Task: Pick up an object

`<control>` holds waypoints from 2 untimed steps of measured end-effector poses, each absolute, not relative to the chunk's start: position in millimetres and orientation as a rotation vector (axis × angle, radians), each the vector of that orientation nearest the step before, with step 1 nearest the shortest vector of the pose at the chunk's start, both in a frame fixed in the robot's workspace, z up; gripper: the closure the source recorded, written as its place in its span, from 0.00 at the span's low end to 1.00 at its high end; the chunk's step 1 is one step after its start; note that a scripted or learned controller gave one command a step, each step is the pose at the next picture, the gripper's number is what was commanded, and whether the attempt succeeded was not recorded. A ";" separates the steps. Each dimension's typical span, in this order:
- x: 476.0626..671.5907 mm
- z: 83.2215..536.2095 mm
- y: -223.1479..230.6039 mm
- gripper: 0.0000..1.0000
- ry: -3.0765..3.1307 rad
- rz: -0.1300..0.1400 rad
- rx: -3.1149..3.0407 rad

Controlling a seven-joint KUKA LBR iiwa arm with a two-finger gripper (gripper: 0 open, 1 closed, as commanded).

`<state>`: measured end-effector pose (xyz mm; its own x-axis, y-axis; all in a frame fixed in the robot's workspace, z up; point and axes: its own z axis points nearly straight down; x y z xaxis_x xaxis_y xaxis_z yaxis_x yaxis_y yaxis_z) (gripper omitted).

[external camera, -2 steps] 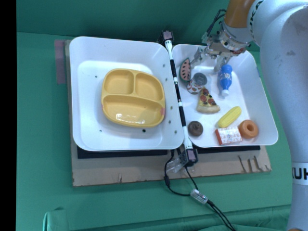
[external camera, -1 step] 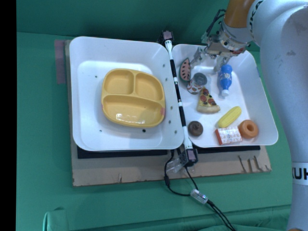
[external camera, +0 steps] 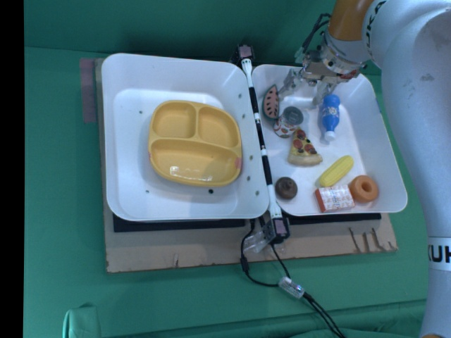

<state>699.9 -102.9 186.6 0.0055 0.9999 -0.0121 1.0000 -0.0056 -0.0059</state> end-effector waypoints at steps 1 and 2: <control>700.7 186.6 -111.0 0.00 2.228 -0.003 2.224; 701.2 186.7 -115.1 0.00 2.234 0.001 2.224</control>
